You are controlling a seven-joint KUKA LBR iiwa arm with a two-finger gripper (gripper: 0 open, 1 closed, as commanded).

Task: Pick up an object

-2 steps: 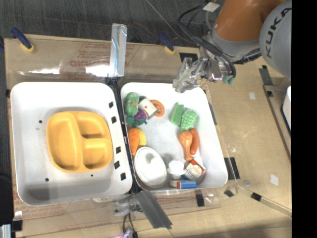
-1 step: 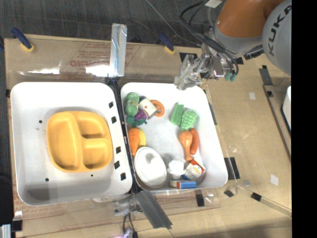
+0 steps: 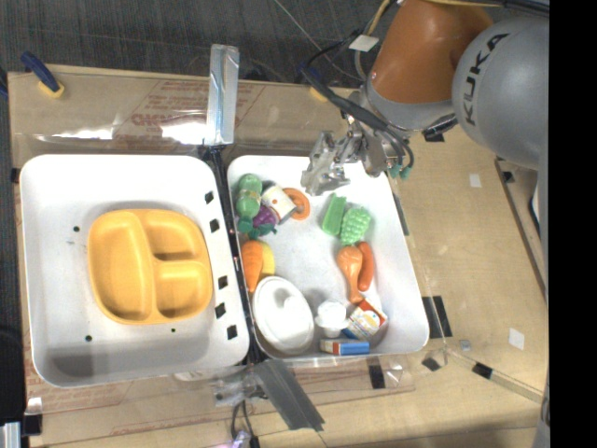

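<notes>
KUKA arm hovers over a bin of toy food.

From the left, we see a yellow divided tray (image 3: 149,264) left of the right bin (image 3: 403,250); inside that bin lie a carrot (image 3: 252,261), a white bowl (image 3: 282,314) and a green corn cob (image 3: 355,223). Above the bin's far edge the gripper (image 3: 326,168) holds nothing, fingers apart.

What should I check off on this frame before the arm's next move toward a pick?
1. Gripper over the right bin: ok, at its far edge.
2. Object between the fingers: not ok, none seen.
3. Finger opening: cannot tell.
4. Nearest targets, green block and green corn, uncovered: ok.
5. Left bin holds just the yellow tray: ok.
</notes>
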